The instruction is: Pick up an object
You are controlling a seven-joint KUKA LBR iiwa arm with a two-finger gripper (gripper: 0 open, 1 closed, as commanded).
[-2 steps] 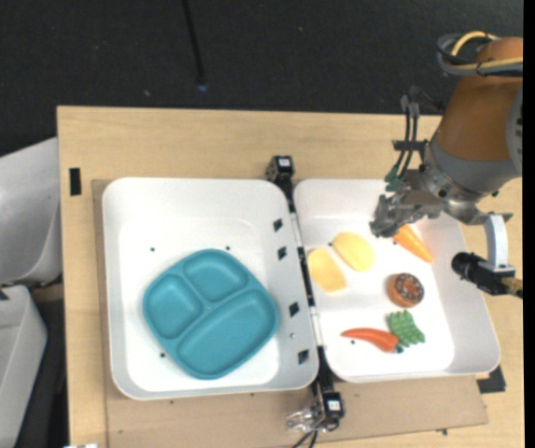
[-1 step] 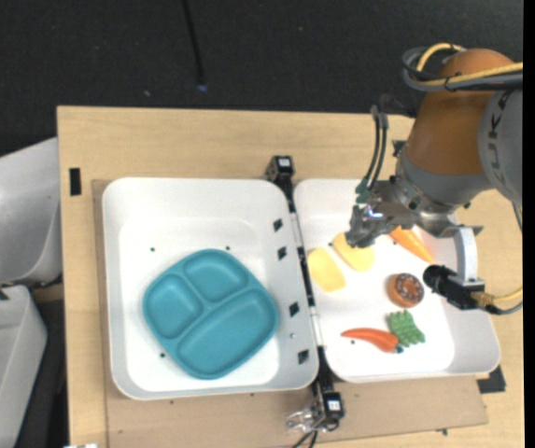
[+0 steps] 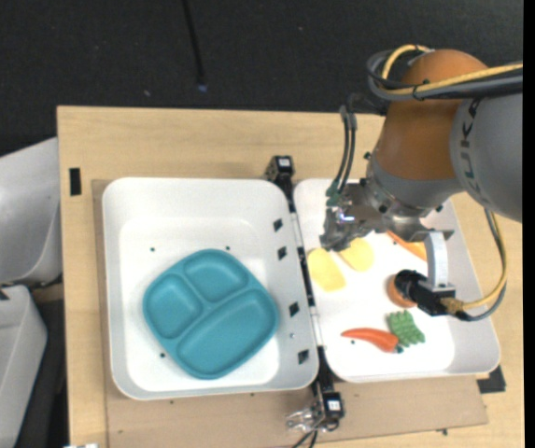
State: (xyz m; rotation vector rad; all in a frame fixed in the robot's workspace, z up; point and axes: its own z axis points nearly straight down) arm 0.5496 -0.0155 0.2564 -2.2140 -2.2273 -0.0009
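The gripper (image 3: pixel 335 238) sits low in the right white plastic bin (image 3: pixel 477 348), directly beside two pale yellow flat pieces (image 3: pixel 326 271); whether it is open or closed cannot be told. Judged step: approach for grasp. Next move requires closing squarely on one piece, then lifting. A teal divided plastic tray (image 3: pixel 211 313) lies in the left bin.
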